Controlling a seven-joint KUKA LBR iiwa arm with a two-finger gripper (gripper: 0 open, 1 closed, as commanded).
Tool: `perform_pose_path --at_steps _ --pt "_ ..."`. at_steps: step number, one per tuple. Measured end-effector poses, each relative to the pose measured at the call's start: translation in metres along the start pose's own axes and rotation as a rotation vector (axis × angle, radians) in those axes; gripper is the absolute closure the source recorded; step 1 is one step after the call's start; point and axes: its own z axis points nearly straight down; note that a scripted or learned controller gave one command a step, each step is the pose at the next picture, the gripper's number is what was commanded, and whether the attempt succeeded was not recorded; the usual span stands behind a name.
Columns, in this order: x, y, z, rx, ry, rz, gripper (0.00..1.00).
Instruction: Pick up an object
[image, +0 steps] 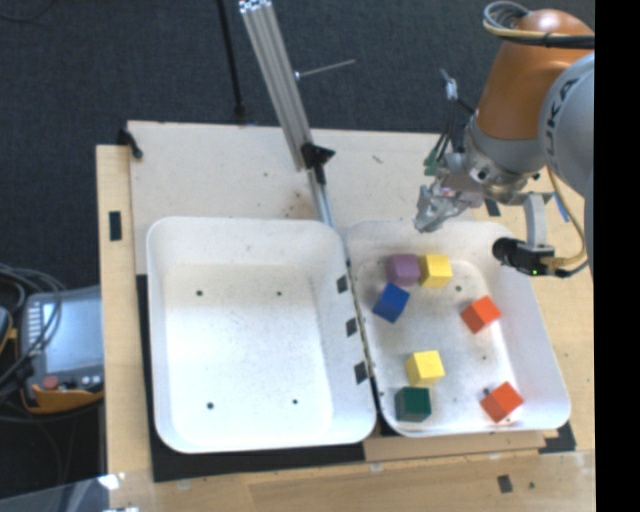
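Seven blocks lie in the right bin (548, 370), and the gripper (434, 215) hangs above that bin's far edge with nothing between its fingers; whether they are spread or pressed together I cannot tell at this angle.

Nearest, just below the gripper, sit a purple block (403, 267) and a yellow block (436, 270), touching side by side. A little further down and to the left is a blue block (391, 301), tilted on the bin floor. Off to the lower right is an orange block (480, 313). Further away, toward the near rim, are a second yellow block (425, 366), a green block (412, 403) just below it, and another orange block (501, 401).

The left bin (170, 300) lies well away from the gripper.

By my reading the task has barely started: no block is lifted, and choosing one, coming down, closing and raising all remain. The purple and yellow pair look the closest candidates, though their touching sides may crowd the fingers.
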Motion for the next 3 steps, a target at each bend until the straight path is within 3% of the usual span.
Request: perform_pose_path --at_steps 3 --pt "0.166 -0.018 0.006 0.001 0.002 -0.003 1.0"
